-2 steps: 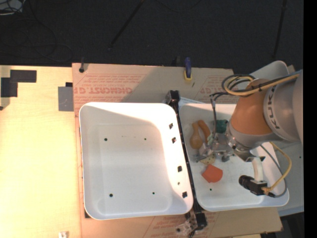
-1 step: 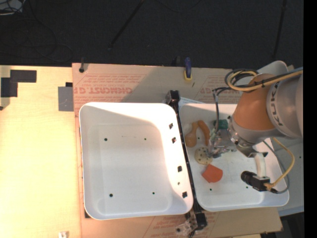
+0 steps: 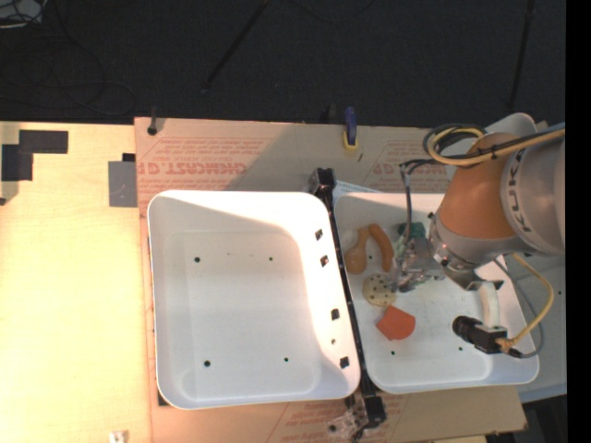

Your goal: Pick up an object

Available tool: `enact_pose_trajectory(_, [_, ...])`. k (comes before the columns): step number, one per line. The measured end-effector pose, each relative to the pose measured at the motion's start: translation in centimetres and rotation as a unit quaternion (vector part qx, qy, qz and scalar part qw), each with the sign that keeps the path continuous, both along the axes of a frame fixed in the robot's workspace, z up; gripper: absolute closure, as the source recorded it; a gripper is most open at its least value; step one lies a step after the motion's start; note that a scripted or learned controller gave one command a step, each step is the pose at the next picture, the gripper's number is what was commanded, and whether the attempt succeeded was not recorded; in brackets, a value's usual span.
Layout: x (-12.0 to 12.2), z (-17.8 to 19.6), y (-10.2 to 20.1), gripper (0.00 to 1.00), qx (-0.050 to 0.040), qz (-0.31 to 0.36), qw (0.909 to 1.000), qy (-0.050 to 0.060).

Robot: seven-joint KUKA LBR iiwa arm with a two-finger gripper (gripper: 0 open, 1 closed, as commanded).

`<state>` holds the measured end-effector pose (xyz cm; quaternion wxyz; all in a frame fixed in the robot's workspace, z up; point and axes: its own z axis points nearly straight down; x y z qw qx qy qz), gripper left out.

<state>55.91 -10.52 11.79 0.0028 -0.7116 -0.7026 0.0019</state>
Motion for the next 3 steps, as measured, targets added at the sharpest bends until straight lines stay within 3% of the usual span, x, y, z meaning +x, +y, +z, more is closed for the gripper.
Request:
enact_pose_trajectory(1, [0.0, 0.9, -0.1, 1.00, 0.0001, -0.003, 1.0000, 0.001])
enact_pose_trajectory(2, [2.1, 8.5, 5.9, 1.00, 0.0006, 0.010, 0.9999, -0.006])
enact_pose_trajectory(3, [-0.3, 16.0, 7.9, 1.00, 0.0000, 0.008, 1.0000, -0.005])
